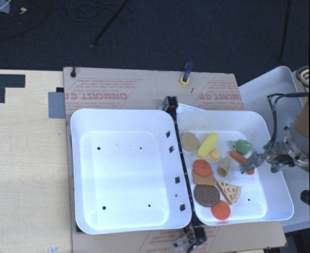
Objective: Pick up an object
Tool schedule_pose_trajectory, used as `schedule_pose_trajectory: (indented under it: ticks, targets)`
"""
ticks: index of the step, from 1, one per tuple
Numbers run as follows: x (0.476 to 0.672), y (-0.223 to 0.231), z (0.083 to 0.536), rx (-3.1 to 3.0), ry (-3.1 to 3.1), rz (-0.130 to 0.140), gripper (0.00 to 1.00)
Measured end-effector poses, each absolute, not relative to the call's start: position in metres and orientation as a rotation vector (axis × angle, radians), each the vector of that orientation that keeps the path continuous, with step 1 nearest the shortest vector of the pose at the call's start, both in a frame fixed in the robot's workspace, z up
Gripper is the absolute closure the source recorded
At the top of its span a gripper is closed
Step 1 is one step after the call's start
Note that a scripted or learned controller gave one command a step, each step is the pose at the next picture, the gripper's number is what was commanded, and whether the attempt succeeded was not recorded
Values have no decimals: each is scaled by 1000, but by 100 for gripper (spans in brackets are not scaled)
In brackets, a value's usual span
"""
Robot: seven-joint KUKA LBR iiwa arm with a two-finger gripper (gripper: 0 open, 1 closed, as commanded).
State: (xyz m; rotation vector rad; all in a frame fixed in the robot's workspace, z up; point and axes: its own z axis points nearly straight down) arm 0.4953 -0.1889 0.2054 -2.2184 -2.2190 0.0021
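Several toy foods lie in the right bin (273, 207). Among them are a yellow corn cob (207, 144), a tan round piece (190, 141), a red tomato (201, 167), a brown patty (206, 195), a pizza slice (230, 192) and an orange disc (221, 210). A green pepper (243, 146) and an orange carrot (238, 157) lie toward the bin's right side. My gripper (251, 163) is low over the right bin. It sits just right of the carrot and below the pepper. Nothing is visibly lifted.
The left bin (81, 141) stands beside the right one, with a black divider clamp (177, 157) between them. A tan cone (224, 166) and a small yellow cube (214, 155) lie mid-bin. Cables (273, 120) hang by the arm at right.
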Motion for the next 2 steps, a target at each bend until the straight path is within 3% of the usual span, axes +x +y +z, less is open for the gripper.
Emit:
schedule_pose_trajectory:
  ticks: [1,2]
  targets:
    - [503,-109,90,-2212,-2221,0,0]
    - [562,-93,87,-2217,-2224,-2,0]
